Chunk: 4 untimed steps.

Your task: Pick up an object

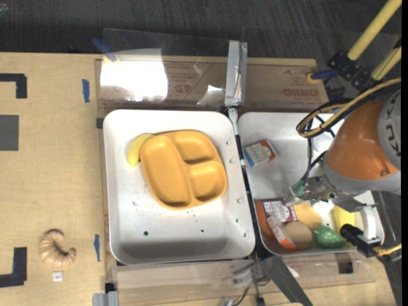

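The claw hovers low in the right bin, above the snack packet and potato; grip unreadable here. Reach stage: next, descend squarely onto one item.

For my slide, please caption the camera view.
Arm over right bin of small items; orange tray in left bin.

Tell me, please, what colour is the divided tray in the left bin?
Orange-yellow, seen in the camera view: the divided tray.

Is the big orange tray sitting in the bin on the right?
No, the orange tray lies in the left bin, across the divider from the arm's side.
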{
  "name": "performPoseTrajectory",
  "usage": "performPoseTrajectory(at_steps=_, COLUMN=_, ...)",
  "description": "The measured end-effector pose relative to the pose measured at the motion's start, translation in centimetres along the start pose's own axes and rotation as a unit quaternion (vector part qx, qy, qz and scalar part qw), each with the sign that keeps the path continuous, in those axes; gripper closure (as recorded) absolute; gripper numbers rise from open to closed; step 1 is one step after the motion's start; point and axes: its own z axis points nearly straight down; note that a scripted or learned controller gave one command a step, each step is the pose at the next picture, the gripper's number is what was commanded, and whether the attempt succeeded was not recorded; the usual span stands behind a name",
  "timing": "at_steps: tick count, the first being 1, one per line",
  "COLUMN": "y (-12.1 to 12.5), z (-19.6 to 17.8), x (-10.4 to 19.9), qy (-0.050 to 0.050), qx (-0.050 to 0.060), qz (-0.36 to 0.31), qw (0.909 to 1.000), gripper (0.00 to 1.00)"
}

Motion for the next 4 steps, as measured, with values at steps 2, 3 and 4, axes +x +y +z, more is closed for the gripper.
performPoseTrajectory(at_steps=2, y=4.9, z=-10.6, x=5.8, qy=0.005, qx=0.017, qz=0.049, qw=0.9986, gripper=0.0)
performPoseTrajectory(at_steps=3, y=14.5, z=-7.4, x=2.4, qy=0.006, qx=0.017, qz=-0.02, qw=0.9996, gripper=0.0)
performPoseTrajectory(at_steps=4, y=14.6, z=-7.6, x=2.4, qy=0.005, qx=0.016, qz=-0.021, qw=0.9996, gripper=0.0)
